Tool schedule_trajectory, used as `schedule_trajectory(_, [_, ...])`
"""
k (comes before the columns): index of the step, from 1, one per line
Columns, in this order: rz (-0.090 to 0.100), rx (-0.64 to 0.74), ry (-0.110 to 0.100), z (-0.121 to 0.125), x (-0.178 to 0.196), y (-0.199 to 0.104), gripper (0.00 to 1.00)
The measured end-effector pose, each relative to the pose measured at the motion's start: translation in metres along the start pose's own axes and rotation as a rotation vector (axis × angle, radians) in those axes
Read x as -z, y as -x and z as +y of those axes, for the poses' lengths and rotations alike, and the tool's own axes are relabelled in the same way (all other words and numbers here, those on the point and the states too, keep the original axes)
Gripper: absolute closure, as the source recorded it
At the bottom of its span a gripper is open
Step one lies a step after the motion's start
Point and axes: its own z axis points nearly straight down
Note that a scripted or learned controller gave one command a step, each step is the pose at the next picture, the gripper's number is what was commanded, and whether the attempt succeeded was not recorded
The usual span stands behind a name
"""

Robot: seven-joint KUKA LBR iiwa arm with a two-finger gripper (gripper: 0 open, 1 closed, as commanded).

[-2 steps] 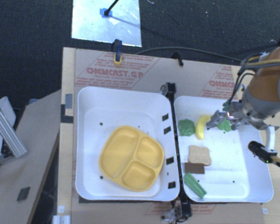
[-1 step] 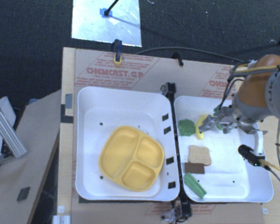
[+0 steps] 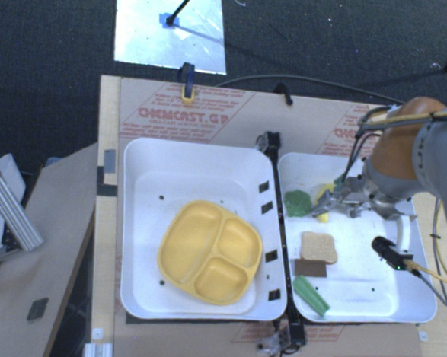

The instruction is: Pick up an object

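My gripper (image 3: 335,199) is low in the right bin (image 3: 368,298), near its back left part. Its tip is right at a small yellow object (image 3: 323,211), which it partly hides. Just left of that lies a green leafy piece (image 3: 297,203). A slice of bread (image 3: 318,247) lies in front of the gripper, with a brown flat piece (image 3: 309,268) beside it and a green stick (image 3: 311,295) near the bin's front left corner.
The left bin (image 3: 155,169) holds a yellow divided plate (image 3: 211,251). A black divider with clips (image 3: 276,223) runs between the bins. The arm's grey body and orange band (image 3: 405,145) hang over the right bin's back right. A black cable fitting (image 3: 390,253) lies at the right.
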Motion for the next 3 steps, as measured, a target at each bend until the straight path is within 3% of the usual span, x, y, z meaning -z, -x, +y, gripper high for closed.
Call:
schedule_trajectory(1, [0.0, 0.001, 0.004, 0.001, 0.012, 0.0, 1.0])
schedule_trajectory(3, [-0.001, 0.002, 0.005, 0.0, 0.107, -0.008, 1.0])
